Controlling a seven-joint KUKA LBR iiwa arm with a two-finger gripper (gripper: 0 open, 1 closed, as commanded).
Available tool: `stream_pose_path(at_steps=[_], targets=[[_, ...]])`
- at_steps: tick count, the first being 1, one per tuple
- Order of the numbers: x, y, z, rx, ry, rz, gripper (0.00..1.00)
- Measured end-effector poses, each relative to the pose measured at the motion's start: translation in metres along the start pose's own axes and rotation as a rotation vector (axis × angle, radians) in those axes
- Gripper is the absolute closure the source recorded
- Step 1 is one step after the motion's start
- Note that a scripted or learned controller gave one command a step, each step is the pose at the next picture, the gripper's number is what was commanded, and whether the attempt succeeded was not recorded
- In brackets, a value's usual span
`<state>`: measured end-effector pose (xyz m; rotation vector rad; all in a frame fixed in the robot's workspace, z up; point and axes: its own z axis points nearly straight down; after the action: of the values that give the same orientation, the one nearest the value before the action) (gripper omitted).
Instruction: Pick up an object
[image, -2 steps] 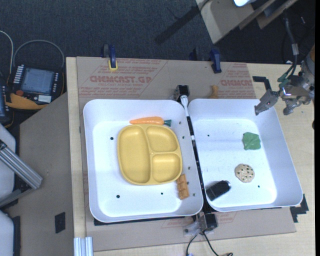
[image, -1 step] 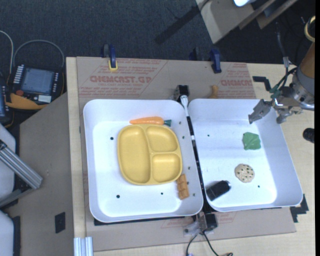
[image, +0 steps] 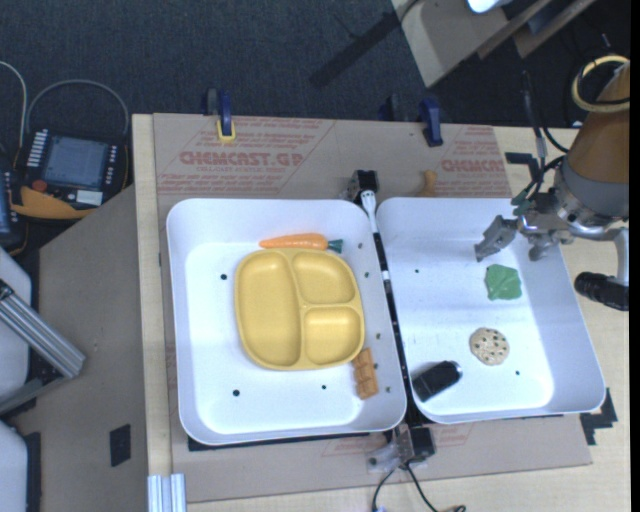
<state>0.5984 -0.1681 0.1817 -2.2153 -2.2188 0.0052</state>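
1. Hanging over the right bin (image: 570, 345), the jaws (image: 519, 237) sit near its far right part, with the grey arm (image: 600, 160) reaching in from the right.
2. The two fingers stand spread apart, one toward the left and one toward the right, released, with nothing between them.
3. A green piece (image: 503, 282) lies on the right bin's floor just below the jaws, nearer the camera; whether it touches them cannot be told.
4. A round speckled cookie (image: 489, 346) lies nearer the front of the same bin, apart from the green piece.
5. A black block (image: 436, 380) lies at the front left corner of the right bin, close to its wall.
6. The left bin (image: 200, 300) holds a yellow tray (image: 298, 306) with three compartments, set about in its middle.
7. A carrot (image: 293, 241) lies along the far edge of the tray, just beside it, its green end pointing right.
8. A small orange-brown piece (image: 365, 374) lies at the tray's front right corner, close to it.
9. Both bins rest side by side on a brown board (image: 300, 150) on the desk, with blue clamps (image: 225, 115) at its far edge.
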Motion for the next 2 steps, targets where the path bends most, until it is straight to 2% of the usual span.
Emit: stream_pose_path(at_steps=[1,2], targets=[[0.007,0.004,0.061,0.000,0.000,0.000,0.00],[0.006,0.005,0.046,-0.008,-0.003,0.001,1.00]])
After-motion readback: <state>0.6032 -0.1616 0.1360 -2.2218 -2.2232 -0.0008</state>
